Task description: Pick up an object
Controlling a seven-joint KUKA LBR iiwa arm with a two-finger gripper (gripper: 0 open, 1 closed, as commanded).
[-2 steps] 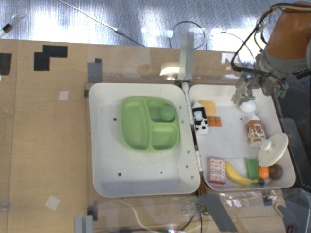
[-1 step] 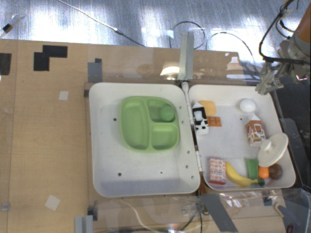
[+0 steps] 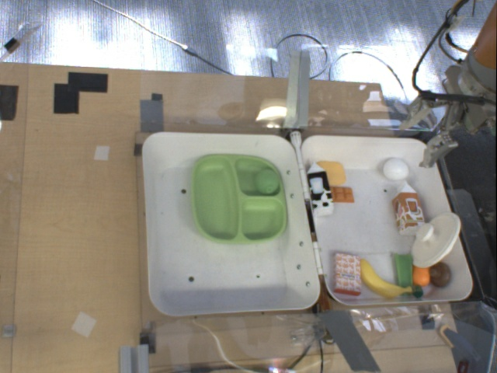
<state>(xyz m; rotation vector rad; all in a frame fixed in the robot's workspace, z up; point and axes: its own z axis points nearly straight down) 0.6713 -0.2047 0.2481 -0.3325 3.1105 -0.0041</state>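
- Gripper (image 3: pixel 433 151), camera view: it hangs at the back right corner of the right bin (image 3: pixel 365 222), about over the rim. Whether it is spread or pressed together cannot be told at this angle, and nothing is seen held in it.
- Nearest candidate: a white ball (image 3: pixel 396 168) lies near the back edge of the right bin, just left of the gripper and slightly toward the front. Being round, it has no long axis to line up with.
- Next nearest: a brown-and-white carton (image 3: pixel 407 212) lies in front of the ball, its long axis running roughly back to front. A white dish (image 3: pixel 436 238) rests tilted against the right edge.
- Front edge of the right bin: a banana (image 3: pixel 380 282) lies crosswise, touching a green block (image 3: pixel 402 269) and an orange (image 3: pixel 420 277). This cluster looks harder to enter cleanly.
- Left bin (image 3: pixel 167 231): a green tray (image 3: pixel 225 208) sits well apart from the gripper, across the divider.
- Judgement: the shortest move is a small shift leftward and down onto the ball, which may roll.
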